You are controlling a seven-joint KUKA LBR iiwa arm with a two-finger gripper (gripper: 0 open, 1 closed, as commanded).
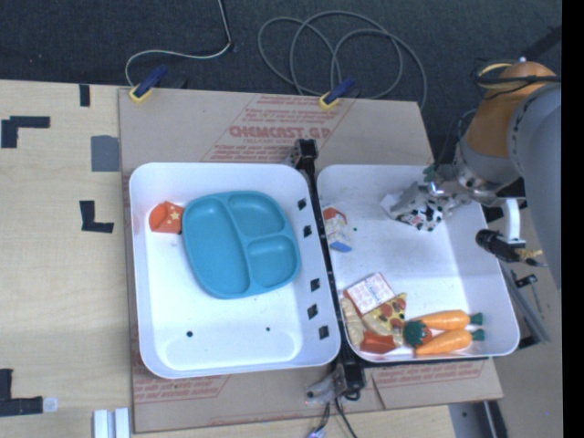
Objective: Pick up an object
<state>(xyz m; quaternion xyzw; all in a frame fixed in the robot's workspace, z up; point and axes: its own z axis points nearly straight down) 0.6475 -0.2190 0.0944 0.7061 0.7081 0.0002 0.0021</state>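
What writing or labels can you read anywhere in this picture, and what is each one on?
"CHEMCAST GP": red print on the brown board under the bins; smaller red lines beneath are too blurred to read.
Red-and-white card in the right bin: print too small to read.

Your arm [520, 126] comes in from the right edge, grey with its orange band high at the wrist. The gripper [422, 208] sits low, angled leftward (the fingertips blur together, so their spacing can't be read).
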